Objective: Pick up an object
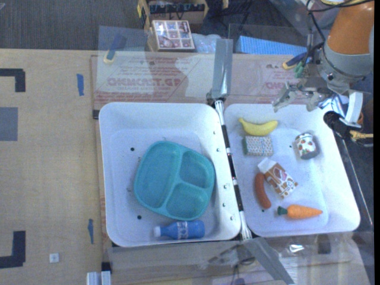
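One blue bottle (179, 230) lies lower centre beside one teal tray (174, 180); right bin (347, 212) holds one carrot (300, 212), sausage (262, 190), banana (258, 126). Fingers (284, 100) spread apart, holding nothing, upper right.

Tan worktop (47, 159) with two white bins on it: left bin (113, 123) and right bin (347, 218), touching side by side.

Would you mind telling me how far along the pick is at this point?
Nothing looks picked yet. The gripper hovers open over the far edge of the right bin, with nothing between its fingers. The banana, sponge, carton, sausage and carrot all lie in that bin. Descending, grasping and lifting remain.
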You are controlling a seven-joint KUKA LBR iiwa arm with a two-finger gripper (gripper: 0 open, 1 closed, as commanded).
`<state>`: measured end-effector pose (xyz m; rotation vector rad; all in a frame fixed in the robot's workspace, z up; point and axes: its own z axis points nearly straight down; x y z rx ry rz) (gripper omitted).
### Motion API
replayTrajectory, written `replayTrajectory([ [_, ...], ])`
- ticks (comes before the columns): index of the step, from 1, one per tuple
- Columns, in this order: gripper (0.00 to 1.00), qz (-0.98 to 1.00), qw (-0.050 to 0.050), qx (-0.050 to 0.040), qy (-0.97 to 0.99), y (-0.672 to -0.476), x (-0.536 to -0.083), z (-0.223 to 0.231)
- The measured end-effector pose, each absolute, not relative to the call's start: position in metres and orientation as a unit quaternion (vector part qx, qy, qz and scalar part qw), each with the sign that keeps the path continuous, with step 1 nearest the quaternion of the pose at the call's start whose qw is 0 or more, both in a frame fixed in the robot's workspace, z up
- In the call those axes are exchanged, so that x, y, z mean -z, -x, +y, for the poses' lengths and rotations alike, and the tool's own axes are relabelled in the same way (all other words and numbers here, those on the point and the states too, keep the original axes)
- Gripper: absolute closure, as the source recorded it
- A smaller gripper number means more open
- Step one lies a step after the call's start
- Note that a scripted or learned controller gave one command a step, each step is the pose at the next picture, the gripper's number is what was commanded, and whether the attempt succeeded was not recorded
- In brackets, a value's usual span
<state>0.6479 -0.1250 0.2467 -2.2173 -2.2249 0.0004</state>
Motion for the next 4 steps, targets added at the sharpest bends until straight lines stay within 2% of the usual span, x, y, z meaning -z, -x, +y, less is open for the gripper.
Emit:
replayTrajectory([
  [1, 0.0, -0.77, -0.003, 0.0009, 0.638, -0.666, -0.102, -0.131],
  [2, 0.0, -0.806, 0.011, 0.0024, 0.592, -0.667, -0.087, -0.21],
  [3, 1.0, -0.806, 0.009, -0.0029, 0.591, -0.665, -0.094, -0.214],
  [4, 1.0, -0.827, -0.004, 0.0012, 0.562, -0.667, -0.196, -0.171],
])
